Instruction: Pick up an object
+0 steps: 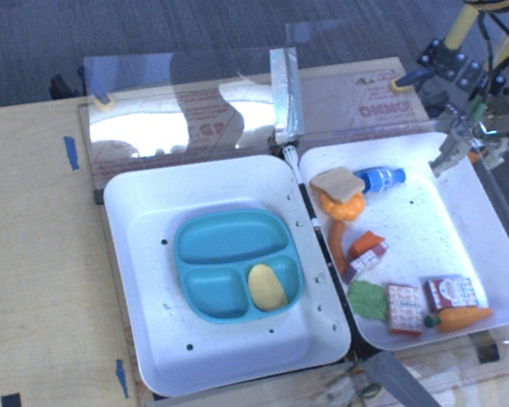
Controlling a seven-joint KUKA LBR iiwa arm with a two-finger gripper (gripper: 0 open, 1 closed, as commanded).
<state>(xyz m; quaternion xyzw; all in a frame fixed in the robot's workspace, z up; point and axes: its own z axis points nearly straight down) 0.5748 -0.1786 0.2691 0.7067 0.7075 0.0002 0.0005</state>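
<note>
A: Where are our candidates for the pick?

B: We see them all in the right bin (501, 237). Along its left wall sit a slice of toast (335, 182) on an orange piece (342, 206), with a blue bottle (381, 178) just to their right. Nearer to us lie a long orange sausage shape (336, 244), a red and white packet (366, 252) and a green leafy piece (367, 300). At the near edge we have two small cartons (404, 306) (450, 292) and a carrot (461, 316).

A: And the tool?

B: We find the tool (455, 151) at the far right corner of that bin, above the rim and well apart from every item. We cannot tell whether it is apart or together; it is too small and cluttered with cables there. Nothing shows between its tips.

A: So how far along are we?

B: We judge the pick as not yet begun: every item rests on the bin floor, none lifted. What is left is the whole of it: choosing an item, coming down over it, closing and raising.

A: And beyond that?

B: The left bin (144, 290) holds a teal divided tray (213, 242) with a yellow lemon-like thing (266, 287) in its near right compartment. Both bins sit on the wooden surface (29, 279).
</note>
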